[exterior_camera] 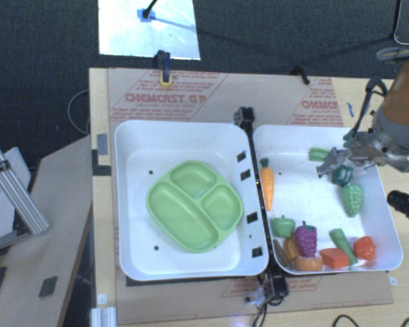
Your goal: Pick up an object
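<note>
Tool (337, 163) over right bin (388, 213), dark teal toy (342, 176) just beneath

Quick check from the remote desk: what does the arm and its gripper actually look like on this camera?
The arm enters from the right: an orange band above a grey wrist section. The gripper is grey metal with angular, blocky parts. A thin dark cable runs alongside the arm, with a small blue mark nearby. No readable markings on either.
</note>
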{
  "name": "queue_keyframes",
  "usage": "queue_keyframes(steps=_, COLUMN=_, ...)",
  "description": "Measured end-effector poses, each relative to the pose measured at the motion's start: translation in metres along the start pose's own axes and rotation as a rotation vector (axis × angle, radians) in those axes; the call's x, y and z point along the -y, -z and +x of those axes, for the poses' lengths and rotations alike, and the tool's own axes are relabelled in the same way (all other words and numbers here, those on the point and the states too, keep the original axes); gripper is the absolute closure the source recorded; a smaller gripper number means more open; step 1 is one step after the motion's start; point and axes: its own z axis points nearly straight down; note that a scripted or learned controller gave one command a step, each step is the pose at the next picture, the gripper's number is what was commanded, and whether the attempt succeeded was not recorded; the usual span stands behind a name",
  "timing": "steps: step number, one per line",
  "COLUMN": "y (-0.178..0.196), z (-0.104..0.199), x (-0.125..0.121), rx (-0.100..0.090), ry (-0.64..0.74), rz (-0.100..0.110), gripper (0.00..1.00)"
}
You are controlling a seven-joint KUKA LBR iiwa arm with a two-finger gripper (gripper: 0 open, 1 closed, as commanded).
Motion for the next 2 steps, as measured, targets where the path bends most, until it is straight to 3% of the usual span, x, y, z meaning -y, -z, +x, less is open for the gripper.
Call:
queue_keyframes(steps=1, y=0.007, z=0.001, x=-0.002, rx=0.002, ry=0.003, rz=-0.014, gripper=0.0)
queue_keyframes(steps=2, y=-0.039, z=-0.009, x=-0.004, rx=0.002, ry=0.001, rz=-0.012, gripper=0.0)
